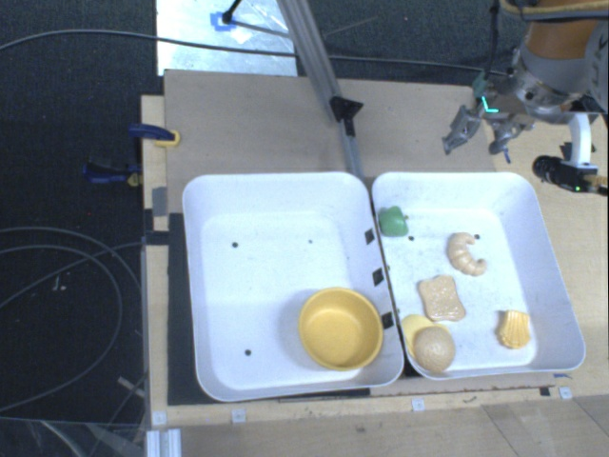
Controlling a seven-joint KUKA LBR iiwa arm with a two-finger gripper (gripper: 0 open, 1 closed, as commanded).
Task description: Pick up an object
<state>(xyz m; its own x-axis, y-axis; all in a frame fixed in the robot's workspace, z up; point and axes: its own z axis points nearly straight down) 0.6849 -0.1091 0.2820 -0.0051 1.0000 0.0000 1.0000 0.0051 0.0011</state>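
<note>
Objects for picking lie in your right bin (547, 255); nothing is held yet.
Your gripper (481, 133) hangs above the bench beyond that bin's far edge, fingers spread apart and holding nothing. In the right bin you have a green piece (393, 221), a croissant (465, 253), a cracker (442, 298), a shell-shaped piece (514, 328) and a tan ball (434, 347). A yellow bowl (341, 327) sits in the left bin (257, 217).

Arm (561, 27) cut off by the top and right edges, small yellow object (413, 326) partly hidden behind the round beige ball (434, 347), grey cables (57, 293) running off the left edge — green object (393, 221) too small to identify.
</note>
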